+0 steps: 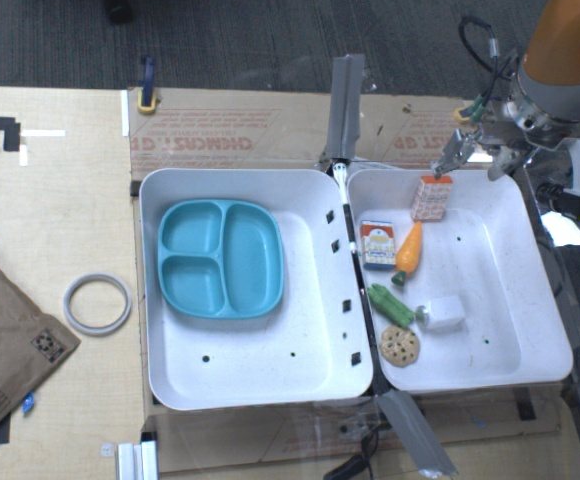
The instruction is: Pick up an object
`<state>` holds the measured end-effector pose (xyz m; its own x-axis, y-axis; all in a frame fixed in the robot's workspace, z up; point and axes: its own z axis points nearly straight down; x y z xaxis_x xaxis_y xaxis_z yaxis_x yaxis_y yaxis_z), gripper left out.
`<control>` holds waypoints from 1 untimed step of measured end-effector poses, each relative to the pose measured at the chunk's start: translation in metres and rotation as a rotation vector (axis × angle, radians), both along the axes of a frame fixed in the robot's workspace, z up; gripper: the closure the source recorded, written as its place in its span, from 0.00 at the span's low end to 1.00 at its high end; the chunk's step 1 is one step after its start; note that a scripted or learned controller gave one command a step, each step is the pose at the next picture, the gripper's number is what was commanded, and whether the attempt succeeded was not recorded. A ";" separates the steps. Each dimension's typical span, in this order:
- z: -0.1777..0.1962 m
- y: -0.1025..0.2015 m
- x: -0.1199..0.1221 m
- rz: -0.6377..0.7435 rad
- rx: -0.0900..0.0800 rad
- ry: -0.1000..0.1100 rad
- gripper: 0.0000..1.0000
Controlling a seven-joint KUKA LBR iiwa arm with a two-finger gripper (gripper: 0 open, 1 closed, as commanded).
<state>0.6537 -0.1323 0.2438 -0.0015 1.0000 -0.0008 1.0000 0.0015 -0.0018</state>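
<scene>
My gripper hangs over the far edge of the right bin, its two fingers spread open with nothing between them. Just below its left finger stands a small red and white carton; I cannot tell whether the finger touches it. Further into the same bin lie a little white and orange box, an orange carrot, a green cucumber, a white block and a round cookie.
The left bin holds a blue divided plate. A grey tape ring and a brown cardboard box lie on the bench to the left. A grey post rises between the bins at the back.
</scene>
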 end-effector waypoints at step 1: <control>-0.124 0.004 -0.023 0.132 0.001 0.000 0.00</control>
<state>0.6311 -0.1284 0.1196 -0.1334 0.9911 -0.0001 0.9911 0.1334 -0.0020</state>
